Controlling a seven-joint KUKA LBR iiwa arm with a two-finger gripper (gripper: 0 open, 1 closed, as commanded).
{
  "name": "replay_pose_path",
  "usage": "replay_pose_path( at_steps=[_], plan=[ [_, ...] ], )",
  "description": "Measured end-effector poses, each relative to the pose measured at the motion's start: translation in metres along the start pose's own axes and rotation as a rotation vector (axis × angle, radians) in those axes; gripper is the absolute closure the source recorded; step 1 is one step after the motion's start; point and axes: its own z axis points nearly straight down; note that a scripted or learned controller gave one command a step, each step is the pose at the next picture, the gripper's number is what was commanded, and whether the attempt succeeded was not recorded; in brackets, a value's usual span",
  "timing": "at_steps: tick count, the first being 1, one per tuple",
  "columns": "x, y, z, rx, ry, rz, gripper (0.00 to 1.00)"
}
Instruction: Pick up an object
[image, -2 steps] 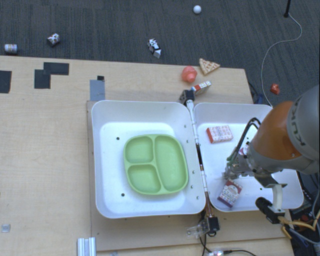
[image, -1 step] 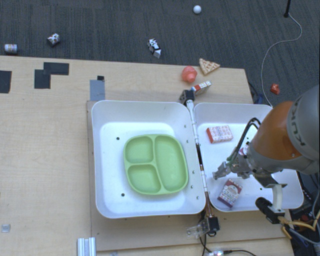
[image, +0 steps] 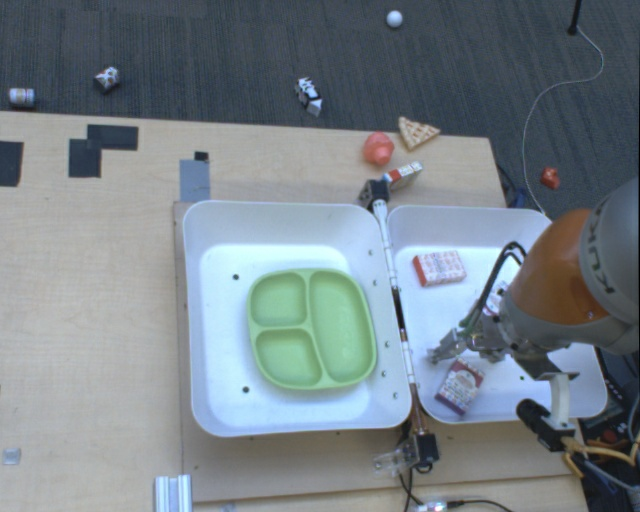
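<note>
Two small packets lie in the right bin (image: 470, 216). A red and white one (image: 439, 267) rests flat near the bin's far side. A darker red and white one (image: 459, 387) lies near the front edge. My gripper (image: 447, 348) hangs low over the bin, just above and to the left of the darker packet and well below the far packet. The grey arm with its orange band (image: 560, 280) covers the bin's right part. Nothing shows held in the gripper.
The left bin (image: 215, 300) holds a green three-compartment plate (image: 311, 329). On the bench behind the bins lie a red ball (image: 378, 148), a pizza-slice toy (image: 417, 131) and a small tube (image: 404, 174). Cables hang at the front right (image: 590, 455).
</note>
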Motion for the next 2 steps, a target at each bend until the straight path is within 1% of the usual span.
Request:
replay_pose_path(
  at_steps=[1, 2],
  plan=[
    [-0.0006, 0.0022, -0.0114, -0.008, -0.004, -0.003, 1.00],
    [-0.0005, 0.0021, -0.0113, -0.007, -0.003, -0.002, 0.00]
  ],
)
